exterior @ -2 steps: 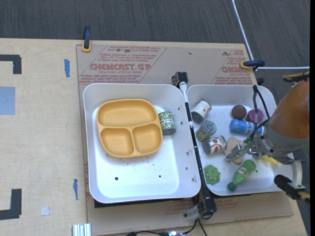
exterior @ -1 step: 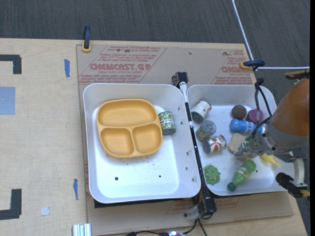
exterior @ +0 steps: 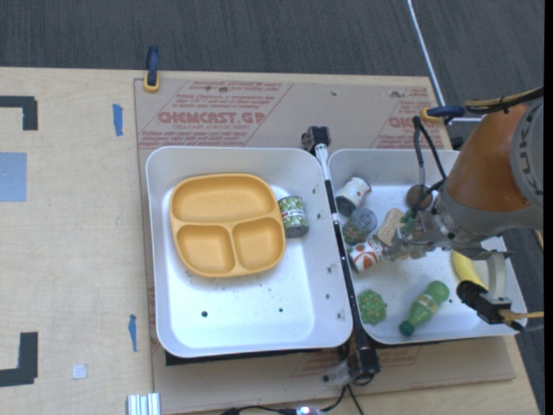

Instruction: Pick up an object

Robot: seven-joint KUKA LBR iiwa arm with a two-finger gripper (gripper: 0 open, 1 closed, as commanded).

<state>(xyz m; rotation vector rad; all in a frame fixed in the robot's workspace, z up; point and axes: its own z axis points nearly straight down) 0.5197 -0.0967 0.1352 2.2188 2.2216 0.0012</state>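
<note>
The arm reached in over the right bin (exterior: 505, 314), where the loose objects lay clustered toward its left wall: a tipped can (exterior: 352, 194), a green bottle (exterior: 424, 307) near the front edge, and a broccoli-like piece (exterior: 371, 305) at the front left corner. The gripper (exterior: 406, 242) hung low among them, presumably positioned for a pick; whether its jaws stood apart or together could not be determined. A yellow divided plate (exterior: 227, 224) and small can (exterior: 293, 215) occupied the left bin (exterior: 251, 318).
</note>
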